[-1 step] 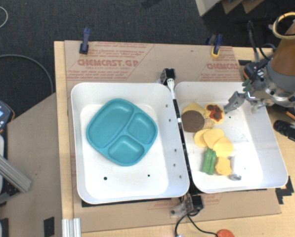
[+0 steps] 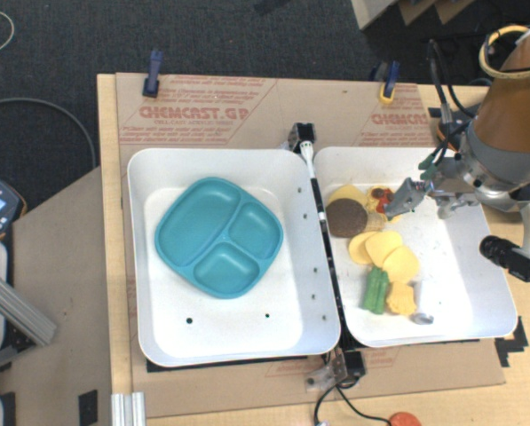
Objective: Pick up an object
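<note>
one green piece (image 2: 375, 290) lies lengthwise, pointing near-to-far.

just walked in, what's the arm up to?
The KUKA arm reaches in from the right, its hand low over the right bin, near a pile of toy food: a brown round piece, yellow pieces, a green piece. Nothing visibly in its grip. The left bin holds a teal divided plate.
</note>
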Tool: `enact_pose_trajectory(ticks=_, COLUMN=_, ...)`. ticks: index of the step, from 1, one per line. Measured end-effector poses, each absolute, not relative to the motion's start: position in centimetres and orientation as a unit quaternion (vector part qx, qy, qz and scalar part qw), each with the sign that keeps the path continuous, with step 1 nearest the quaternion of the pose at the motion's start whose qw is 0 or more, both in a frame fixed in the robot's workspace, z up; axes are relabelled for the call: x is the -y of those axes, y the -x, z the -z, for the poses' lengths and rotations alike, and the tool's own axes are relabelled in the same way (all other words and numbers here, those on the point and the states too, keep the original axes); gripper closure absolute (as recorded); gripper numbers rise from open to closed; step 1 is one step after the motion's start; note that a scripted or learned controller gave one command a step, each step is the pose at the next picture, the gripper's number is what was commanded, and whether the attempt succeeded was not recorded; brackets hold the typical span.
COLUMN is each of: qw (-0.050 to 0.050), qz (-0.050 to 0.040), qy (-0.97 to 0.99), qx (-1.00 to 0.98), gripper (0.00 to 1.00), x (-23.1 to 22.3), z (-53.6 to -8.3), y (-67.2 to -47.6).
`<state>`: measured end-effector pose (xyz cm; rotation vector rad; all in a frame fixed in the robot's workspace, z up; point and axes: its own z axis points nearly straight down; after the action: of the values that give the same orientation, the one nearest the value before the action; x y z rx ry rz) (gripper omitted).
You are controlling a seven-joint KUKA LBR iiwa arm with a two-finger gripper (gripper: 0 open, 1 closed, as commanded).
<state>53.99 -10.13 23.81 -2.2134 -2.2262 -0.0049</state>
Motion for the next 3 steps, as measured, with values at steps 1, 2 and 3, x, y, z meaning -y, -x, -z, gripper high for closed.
enact_pose_trajectory(ticks=1, qw=0.002, qz=0.0003, qy=0.705, qx=0.709, gripper=0.0, x=4.5, z=-25.5, y=-50.8)
enact_pose_trajectory(ticks=2, qw=0.005, qz=-0.002, qy=0.705, qx=0.709, gripper=0.0, x=-2.0, z=-21.0, y=-47.7)
enact_pose_trajectory(ticks=3, qw=-0.004, qz=0.0072, qy=0.704, qx=0.71, gripper=0.0, x=-5.9, z=-34.5, y=-48.2)
